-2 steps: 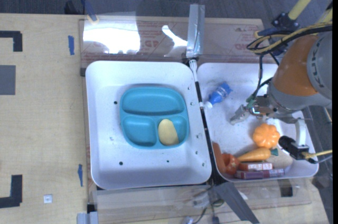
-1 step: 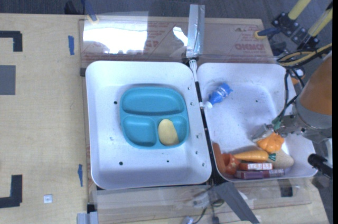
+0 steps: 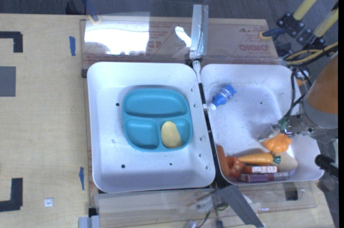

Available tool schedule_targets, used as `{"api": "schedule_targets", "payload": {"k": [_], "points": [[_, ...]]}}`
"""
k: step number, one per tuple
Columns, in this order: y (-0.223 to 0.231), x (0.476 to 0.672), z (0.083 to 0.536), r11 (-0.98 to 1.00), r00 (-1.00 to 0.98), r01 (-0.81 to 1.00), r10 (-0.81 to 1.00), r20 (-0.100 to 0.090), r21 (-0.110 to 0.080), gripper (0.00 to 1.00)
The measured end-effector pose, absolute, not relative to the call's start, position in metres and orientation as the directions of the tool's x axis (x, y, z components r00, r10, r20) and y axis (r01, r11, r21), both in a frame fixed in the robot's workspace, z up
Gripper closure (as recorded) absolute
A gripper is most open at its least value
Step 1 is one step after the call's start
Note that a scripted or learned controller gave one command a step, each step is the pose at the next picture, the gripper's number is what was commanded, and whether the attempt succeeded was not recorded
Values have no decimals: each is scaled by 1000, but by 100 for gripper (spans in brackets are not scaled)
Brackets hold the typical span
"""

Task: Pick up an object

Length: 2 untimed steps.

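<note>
I see the gripper (image 3: 283,128) low in the right bin (image 3: 252,79), just above the heap of objects, but I cannot tell how it is set. Right beside it lies an orange object (image 3: 278,142), with a carrot-like piece (image 3: 256,158) and a flat red-and-white packet (image 3: 262,170) just below that. A blue bottle (image 3: 222,95) lies well apart, up toward the bin's far left. Left of the right bin, the other bin (image 3: 102,114) holds a blue divided tray (image 3: 150,108) with a yellow object (image 3: 171,134) in its lower right compartment.

arm reaches in from right, tool (image 3: 280,130) lowered.
</note>
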<state>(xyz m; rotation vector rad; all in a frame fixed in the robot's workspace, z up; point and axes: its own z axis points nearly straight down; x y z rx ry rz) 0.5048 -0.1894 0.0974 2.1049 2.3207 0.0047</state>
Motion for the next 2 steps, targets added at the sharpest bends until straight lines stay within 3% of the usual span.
{"api": "schedule_targets", "payload": {"k": [1,2], "points": [[-109,560,89,147,-147,989,989,2,4,100],[-55,589,221,-31,31,999,1000,1,12,100]]}}
